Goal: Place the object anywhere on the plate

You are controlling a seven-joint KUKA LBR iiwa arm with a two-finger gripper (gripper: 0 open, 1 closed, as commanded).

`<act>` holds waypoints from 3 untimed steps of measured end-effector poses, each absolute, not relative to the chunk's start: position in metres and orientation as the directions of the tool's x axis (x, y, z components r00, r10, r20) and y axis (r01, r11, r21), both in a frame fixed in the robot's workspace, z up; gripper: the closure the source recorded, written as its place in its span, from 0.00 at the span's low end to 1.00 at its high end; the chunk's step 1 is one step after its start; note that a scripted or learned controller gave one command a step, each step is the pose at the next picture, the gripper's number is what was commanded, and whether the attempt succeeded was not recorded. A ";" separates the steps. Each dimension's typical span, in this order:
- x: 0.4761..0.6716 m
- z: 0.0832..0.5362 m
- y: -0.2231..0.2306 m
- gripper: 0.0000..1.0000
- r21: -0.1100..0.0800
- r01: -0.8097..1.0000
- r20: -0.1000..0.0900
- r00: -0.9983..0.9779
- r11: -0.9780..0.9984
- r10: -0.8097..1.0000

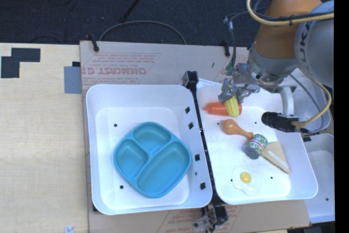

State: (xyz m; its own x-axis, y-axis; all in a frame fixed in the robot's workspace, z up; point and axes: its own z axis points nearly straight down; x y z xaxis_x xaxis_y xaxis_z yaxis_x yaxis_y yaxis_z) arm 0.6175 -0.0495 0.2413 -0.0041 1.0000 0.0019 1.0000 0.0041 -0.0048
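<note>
While the grey arm with its orange band [283, 13] reaches in from the right, you can see its hand [232, 96] low over the far left part of the right bin [305, 183], with a yellow corn cob [233, 107] between its fingers; the hand is closed on that cob, which hangs tilted just over the bin floor. Right beside the cob, touching or nearly touching it on its left, you find an orange carrot [215, 109] lying flat near the divider between the two bins. Toward you from these lies a tan drumstick-shaped piece [235, 128], its thin end pointing at a small grey can [255, 146] that lies on its side. Touching the can on its right is a pale wedge of cheese [277, 155], and nearer the front edge rests a fried egg [246, 178], white with a yellow yolk. A black cylinder [278, 120] on the arm's side juts over the right part of this bin. In the left bin [103, 101] you see the blue plate [152, 159], divided into three compartments, lying flat in the middle of the floor, well apart from the cob and with nothing on it. Both bins sit on a cardboard sheet [136, 65] on the pale wooden desk [38, 144].
</note>
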 end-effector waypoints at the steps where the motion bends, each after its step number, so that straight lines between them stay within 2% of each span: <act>1: 0.613 0.245 0.006 1.00 -0.005 1.000 0.001 -0.003 0.003 1.000; 2: 0.618 0.237 0.067 1.00 -0.003 1.000 0.001 -0.004 0.004 1.000; 3: 0.609 0.224 0.126 1.00 -0.006 1.000 0.000 -0.003 0.003 1.000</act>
State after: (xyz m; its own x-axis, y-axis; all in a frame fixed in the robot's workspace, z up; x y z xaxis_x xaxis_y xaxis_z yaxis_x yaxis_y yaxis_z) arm 0.6089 0.1255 0.2235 -0.0030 1.0000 -0.0004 1.0000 0.0030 -0.0060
